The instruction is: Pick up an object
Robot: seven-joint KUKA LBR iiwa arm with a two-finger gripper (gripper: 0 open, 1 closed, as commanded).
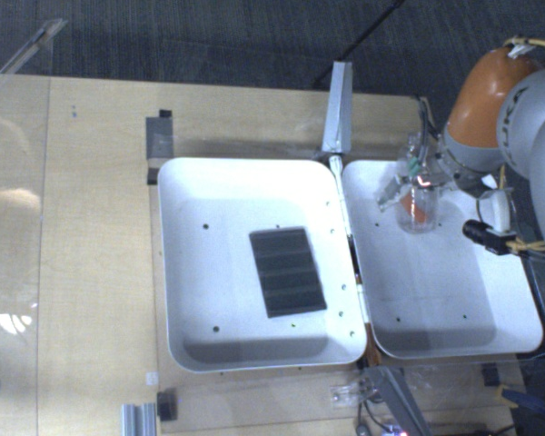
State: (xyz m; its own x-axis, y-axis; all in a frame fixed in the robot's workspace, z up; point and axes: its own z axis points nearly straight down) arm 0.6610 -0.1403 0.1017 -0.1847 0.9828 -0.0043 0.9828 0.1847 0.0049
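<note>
Near edge of the bench [82, 334] first: two white bins sit side by side. In the left bin [191, 243] lies a dark ribbed pad [288, 272], flat and a little askew, near the middle of the floor. Over to the right bin [454, 307], and toward its far end the gripper [418, 198] hangs low over the floor, with something clear with a reddish spot [419, 209] right at its tip. Whether the pincer grips it, I cannot tell. Behind, the grey arm [527, 125] with its orange band.
</note>
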